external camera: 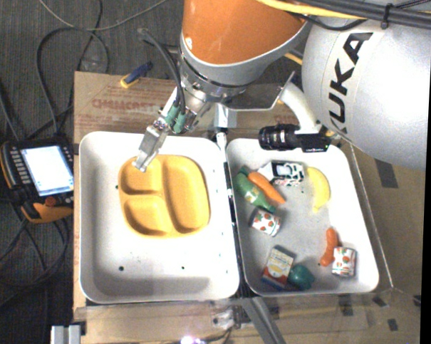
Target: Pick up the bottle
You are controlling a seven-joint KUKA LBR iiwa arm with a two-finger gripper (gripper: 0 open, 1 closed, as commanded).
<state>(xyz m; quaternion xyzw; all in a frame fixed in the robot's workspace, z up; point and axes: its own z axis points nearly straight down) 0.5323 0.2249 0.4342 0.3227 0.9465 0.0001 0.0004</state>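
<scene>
Two white bins sit side by side on the bench. The left bin (97, 269) carries a yellow divided tray (168, 198), and the gripper (143, 159) hangs over that tray's upper left corner, reaching down from the orange-banded arm (236, 33). Whether its tip is released or clenched cannot be told from this slant; nothing shows in its grasp.

The right bin (360, 277) holds the clutter. The bottle (247, 188) is green and lies on its side near the bin's upper left, close to the wall shared with the left bin. Its long axis runs on a diagonal, from the upper left toward the lower right. An orange carrot (267, 187) lies across it on much the same diagonal, touching it and covering part of its right side. Just below the bottle stands a small white can with red spots (265, 221). A black-and-white carton (288, 171) sits to the upper right of the carrot, with a yellow banana (319, 189) beyond it. Farther down the bin are a small box (278, 264), a dark green lump (301, 277), a second orange piece (329, 245) and another spotted can (344, 261), all well apart from the bottle.
</scene>
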